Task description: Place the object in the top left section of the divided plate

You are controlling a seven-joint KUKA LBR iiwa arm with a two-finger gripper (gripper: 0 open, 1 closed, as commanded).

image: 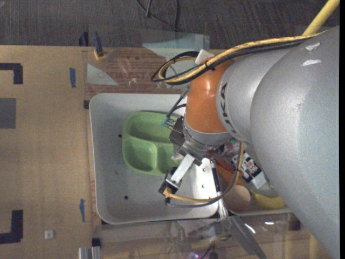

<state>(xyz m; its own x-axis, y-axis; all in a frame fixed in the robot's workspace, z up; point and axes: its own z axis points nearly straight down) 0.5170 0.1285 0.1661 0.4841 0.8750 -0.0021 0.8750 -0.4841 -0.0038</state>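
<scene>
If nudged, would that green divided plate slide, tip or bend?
Probably slide: the green divided plate lies flat on the smooth floor of the white bin. It looks like moulded plastic, so likely stiff and light.

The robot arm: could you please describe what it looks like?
The arm is bulky, with smooth, rounded grey links and an orange band above the wrist. A yellow cable runs along it, with thin black cables looping nearby.
</scene>
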